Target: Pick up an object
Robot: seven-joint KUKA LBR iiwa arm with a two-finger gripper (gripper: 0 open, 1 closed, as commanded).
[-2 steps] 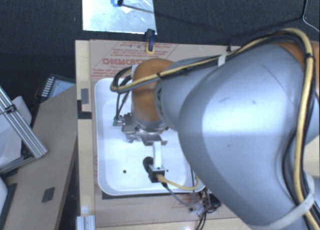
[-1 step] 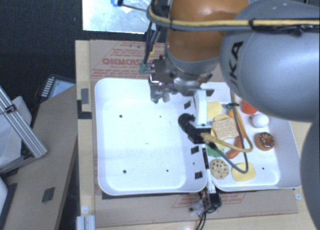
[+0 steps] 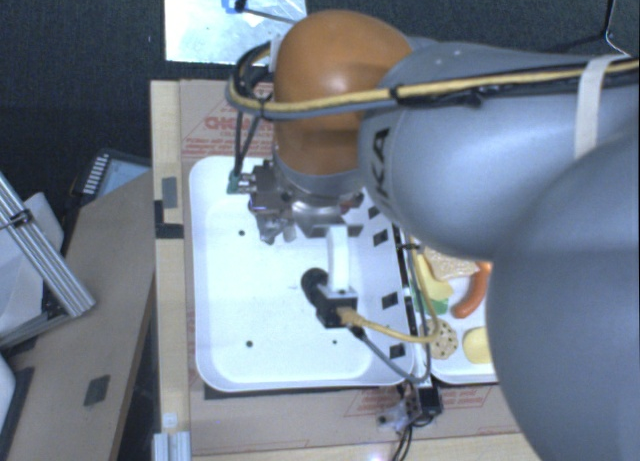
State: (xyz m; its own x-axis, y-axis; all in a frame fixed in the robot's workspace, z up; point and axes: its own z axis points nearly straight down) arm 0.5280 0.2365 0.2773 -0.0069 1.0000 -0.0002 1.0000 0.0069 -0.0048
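Camera view, hand (image 3: 272, 217) over left white bin (image 3: 225, 354), red print on cardboard (image 3: 212, 131) unreadable

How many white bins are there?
2. The left bin sits in the middle of the view. The right bin lies beside it, mostly covered by the arm, which could hide more.

Desk (image 3: 170, 299): tan surface with red print, centre of frame. Left white bin (image 3: 230, 279) on it, mid-frame. Right white bin (image 3: 465, 374) alongside, lower right, mostly hidden.
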